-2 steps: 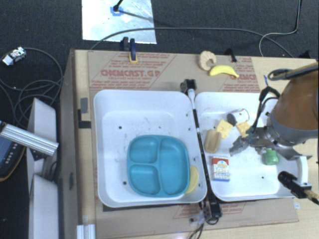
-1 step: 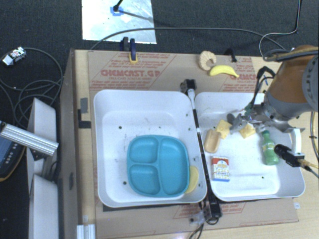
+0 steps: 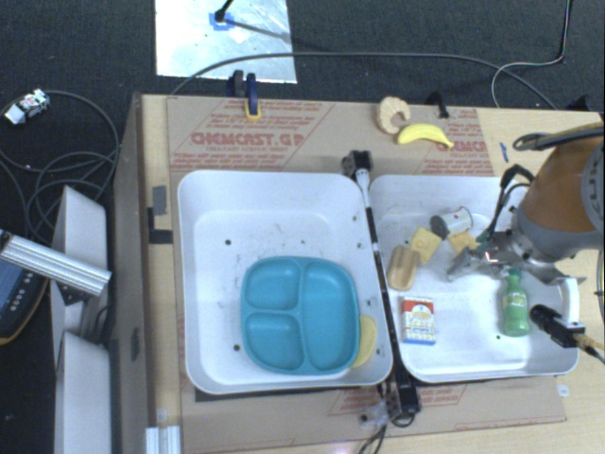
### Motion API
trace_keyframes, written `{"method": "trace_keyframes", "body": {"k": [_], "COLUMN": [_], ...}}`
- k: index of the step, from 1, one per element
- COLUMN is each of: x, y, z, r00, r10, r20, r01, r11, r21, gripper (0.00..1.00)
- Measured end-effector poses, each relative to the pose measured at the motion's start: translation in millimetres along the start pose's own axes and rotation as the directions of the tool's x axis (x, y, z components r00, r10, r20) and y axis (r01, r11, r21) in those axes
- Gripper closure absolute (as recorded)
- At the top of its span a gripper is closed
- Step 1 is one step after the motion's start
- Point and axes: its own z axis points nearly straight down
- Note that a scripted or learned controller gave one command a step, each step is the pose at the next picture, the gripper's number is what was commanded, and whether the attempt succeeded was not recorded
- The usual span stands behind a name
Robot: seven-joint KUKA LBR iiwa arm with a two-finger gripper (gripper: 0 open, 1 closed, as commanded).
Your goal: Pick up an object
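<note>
End effector [image 3: 465, 264]: low inside right bin [image 3: 454, 356], near its middle, arm [image 3: 565, 206] reaching in from the right. State, released or clenched: cannot tell from this angle. Nothing seen grasped.

Candidates for pickup, all in right bin: yellow block [image 3: 463, 241] just beside the end effector; second yellow block [image 3: 425, 244] and tan wedge [image 3: 404, 268] a little further left; small can [image 3: 452, 222] on its side behind them; red and white box [image 3: 418, 319] nearer the front wall; green bottle [image 3: 515, 303] lying below the wrist.

Risks, as judged:
- Crowding. Blocks, wedge and can close together; likely to nudge one while closing on another, or to close on two and hold neither.
- Can on its side: liable to roll away at a glancing touch.
- Green bottle close under the wrist: likely to be swept or pinned on any move toward the front.
- Wedge near the divider between bins: little room there for a clean approach from the left.
- Possible closing on air if descent lands between items.

Other items: blue divided plate [image 3: 301, 312] in left bin [image 3: 246, 211], yellow piece [image 3: 367, 339] tucked against its right edge. Banana [image 3: 423, 135] and tan ring [image 3: 392, 113] on the tabletop [image 3: 284, 135] behind the bins, well apart from the work area. Nothing from these in the way.
</note>
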Motion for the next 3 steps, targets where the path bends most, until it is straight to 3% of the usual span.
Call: {"method": "trace_keyframes", "body": {"k": [1,2,3], "x": [45,44,125], "y": [112,114,78], "z": [-1,-13,-102], "r00": [1.0,1.0,1.0], "r10": [-0.004,-0.007,-0.005], "r20": [-0.001,0.002,-0.002], "r01": [0.004,0.007,0.005], "r11": [1.0,1.0,1.0], "r21": [-0.003,-0.007,-0.005], "gripper": [0.0,1.0,1.0]}}
